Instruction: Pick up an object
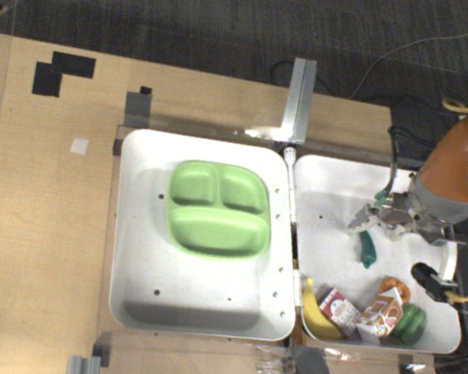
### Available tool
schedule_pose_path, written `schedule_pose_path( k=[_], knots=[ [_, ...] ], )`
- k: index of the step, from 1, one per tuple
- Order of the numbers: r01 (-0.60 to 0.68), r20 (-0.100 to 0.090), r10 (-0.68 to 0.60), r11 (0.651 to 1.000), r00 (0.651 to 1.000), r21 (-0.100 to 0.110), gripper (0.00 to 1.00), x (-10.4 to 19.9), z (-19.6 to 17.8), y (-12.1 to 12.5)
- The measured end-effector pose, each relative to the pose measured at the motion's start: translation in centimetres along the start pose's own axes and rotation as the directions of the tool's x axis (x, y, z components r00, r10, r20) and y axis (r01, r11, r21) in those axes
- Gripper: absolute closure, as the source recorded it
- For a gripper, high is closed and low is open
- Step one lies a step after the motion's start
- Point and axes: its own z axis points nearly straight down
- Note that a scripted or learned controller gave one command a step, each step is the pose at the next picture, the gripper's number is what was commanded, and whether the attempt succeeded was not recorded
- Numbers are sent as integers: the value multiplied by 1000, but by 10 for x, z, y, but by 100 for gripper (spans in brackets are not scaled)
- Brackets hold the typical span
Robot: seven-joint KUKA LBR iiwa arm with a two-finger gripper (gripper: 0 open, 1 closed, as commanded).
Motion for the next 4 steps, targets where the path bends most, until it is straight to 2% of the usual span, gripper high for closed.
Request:
schedule_pose_path(
  k=[1,2,3,4],
  knots=[
    [-164,0,164,986,986,7,0,44,-48,28],
    [-179,0,179,984,984,0,0,18,0,-12],
    [-178,-5,178,984,984,-7,100,20,-13,-9],
    [-108,1,108,994,994,-4,100,5,-2,-58]
  ],
)
